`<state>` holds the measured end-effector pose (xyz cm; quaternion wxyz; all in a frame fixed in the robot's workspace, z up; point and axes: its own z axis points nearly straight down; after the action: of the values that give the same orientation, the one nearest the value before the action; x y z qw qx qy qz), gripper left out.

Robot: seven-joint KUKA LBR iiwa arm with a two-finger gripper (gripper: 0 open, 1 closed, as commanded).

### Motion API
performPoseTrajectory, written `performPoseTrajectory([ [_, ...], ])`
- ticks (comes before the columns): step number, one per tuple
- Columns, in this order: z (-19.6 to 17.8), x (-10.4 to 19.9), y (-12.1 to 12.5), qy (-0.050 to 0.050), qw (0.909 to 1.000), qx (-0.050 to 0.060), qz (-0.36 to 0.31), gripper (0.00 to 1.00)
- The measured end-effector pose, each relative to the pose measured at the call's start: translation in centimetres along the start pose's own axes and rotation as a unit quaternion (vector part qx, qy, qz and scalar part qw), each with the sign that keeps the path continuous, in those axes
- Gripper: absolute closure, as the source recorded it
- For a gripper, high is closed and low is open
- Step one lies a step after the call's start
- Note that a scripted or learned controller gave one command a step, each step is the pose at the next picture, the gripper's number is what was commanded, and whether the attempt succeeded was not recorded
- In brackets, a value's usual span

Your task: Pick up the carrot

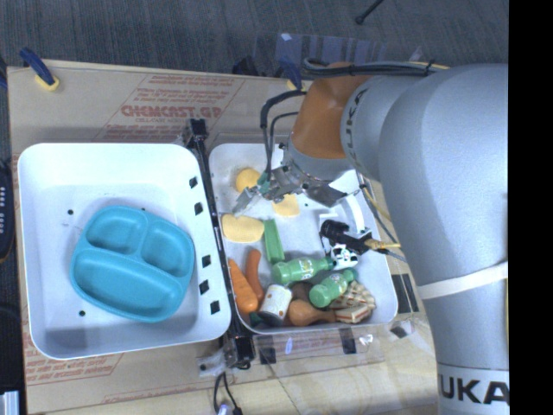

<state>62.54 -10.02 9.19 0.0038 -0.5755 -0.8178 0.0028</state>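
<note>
The arm's casing reads "UKA" at 5 o'clock, and the cardboard on the tabletop point(130, 93) reads "CHEMCAST GP" at 11 o'clock. The carrot point(243, 286) lies along the right bin's point(384, 305) left wall at 6 o'clock. The jaws point(262, 188) hover open, empty, above yellow pieces point(243, 227).

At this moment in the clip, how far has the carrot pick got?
Done: the arm has reached over the right bin, with the gripper above the bin's far end near the yellow pieces. In hand: nothing visible between the fingers. Left: the whole pick. The carrot lies at the bin's near left side beside the green bottles, apart from the gripper, not yet grasped or lifted.
</note>
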Motion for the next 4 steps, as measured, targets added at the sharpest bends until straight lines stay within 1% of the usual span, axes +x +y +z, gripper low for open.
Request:
performPoseTrajectory([
  [1,-0.1,-5.1,1.6,-0.002,1.0,-0.002,0.005,0.0],
  [2,0.0,-1.1,2.9,0.001,0.9962,0.001,0.087,0.0],
  [3,-1.0,-1.1,2.9,0.001,0.9966,0.004,0.082,1.0],
  [4,-10.2,6.4,-0.2,0.0,0.9747,-0.001,0.224,1.0],
])
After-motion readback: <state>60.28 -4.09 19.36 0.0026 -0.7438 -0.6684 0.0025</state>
